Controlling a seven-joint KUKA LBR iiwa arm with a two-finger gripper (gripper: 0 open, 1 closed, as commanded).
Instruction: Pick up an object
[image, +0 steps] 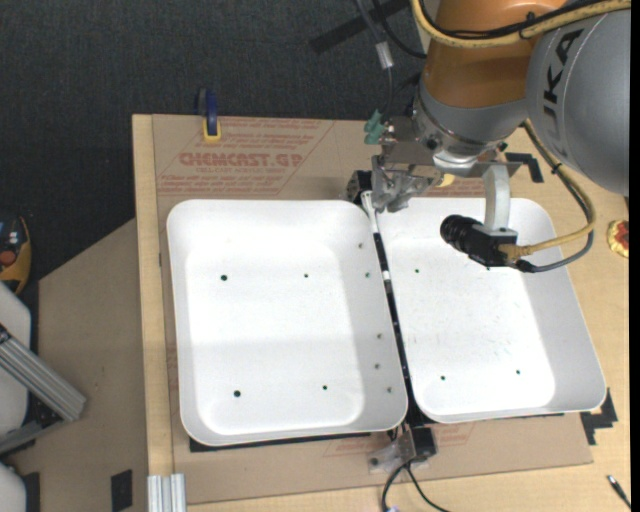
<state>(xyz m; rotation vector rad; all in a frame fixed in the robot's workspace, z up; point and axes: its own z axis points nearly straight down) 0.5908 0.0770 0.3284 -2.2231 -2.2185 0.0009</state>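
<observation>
Where bins (385, 290) meet, gripper (390, 195) hangs at far rim.

The arm (585, 90) was a thick grey casing with part of a dark printed letter on its side, and a glossy orange band (475, 30) ringed it above the wrist. Below sat a pale grey collar, then a cluttered metal gripper (392, 190). A black cylindrical unit (470, 237) hung on a light bracket, trailing a tan cable (565, 240).

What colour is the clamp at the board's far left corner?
The clamp is blue on top with a yellow base, seen in the camera view.
</observation>
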